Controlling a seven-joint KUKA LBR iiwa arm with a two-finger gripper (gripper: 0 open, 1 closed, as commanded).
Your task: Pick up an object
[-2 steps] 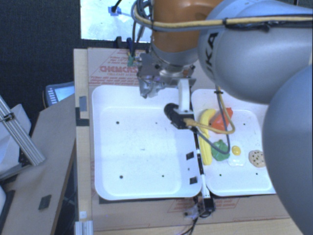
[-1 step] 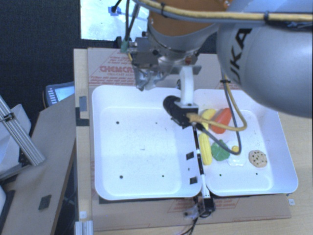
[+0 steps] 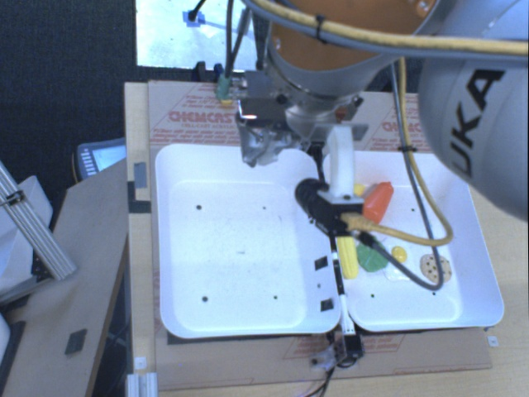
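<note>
Your grey arm with its orange band (image 3: 355, 23) reached in from the right and hung over the far edge of the two bins, and its metal hand (image 3: 263, 143) sat above the back rim of the left shallow white bin (image 3: 178, 222). You could not tell from this view whether the hand was released or clenched, and nothing showed between its tips.

The objects lay in the right shallow white bin (image 3: 475, 296), all near its left half. An orange-red block (image 3: 378, 199) lay towards the back, tilted, its long axis running from the near left to the far right. A long yellow piece (image 3: 348, 259) lay just beside the divider between the bins, its long axis running front to back along that edge. A flat green piece (image 3: 373, 260) touched its right side. A small yellow round piece (image 3: 399, 254) sat just right of the green one, and a round speckled cookie-like disc (image 3: 434, 267) lay further right. A yellow cable (image 3: 413, 240) and a black cable (image 3: 413, 275) trailed across these things.
</note>
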